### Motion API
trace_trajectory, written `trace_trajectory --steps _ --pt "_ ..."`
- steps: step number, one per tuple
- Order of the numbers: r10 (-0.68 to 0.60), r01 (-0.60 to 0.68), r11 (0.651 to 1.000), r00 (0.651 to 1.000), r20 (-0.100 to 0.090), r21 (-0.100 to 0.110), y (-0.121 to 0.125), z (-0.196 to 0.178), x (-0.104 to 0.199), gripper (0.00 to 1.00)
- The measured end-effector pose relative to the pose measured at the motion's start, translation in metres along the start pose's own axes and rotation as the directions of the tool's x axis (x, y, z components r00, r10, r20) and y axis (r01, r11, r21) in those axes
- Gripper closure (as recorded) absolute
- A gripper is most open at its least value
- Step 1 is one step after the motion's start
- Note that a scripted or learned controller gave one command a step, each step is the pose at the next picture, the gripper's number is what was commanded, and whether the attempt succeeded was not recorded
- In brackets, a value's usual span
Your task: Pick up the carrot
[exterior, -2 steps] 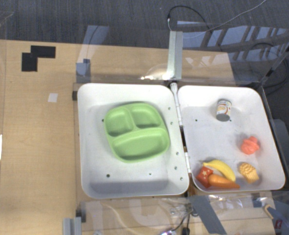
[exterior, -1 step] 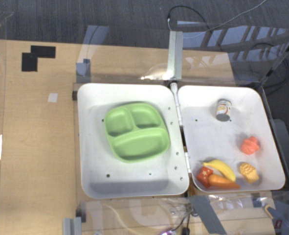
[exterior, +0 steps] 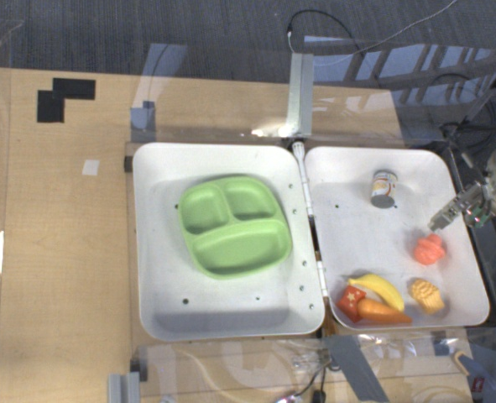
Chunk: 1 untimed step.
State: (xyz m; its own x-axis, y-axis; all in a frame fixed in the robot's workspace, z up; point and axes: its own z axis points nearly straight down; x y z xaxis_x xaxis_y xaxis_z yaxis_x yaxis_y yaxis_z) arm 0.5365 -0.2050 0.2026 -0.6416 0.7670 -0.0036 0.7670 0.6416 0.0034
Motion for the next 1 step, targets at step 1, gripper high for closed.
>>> trace_trajectory --steps 1 --pt "-0.269 0.269 0.963 0.963 0.004 -0.001 0.0093 -0.0120 -0.0079 1.00"
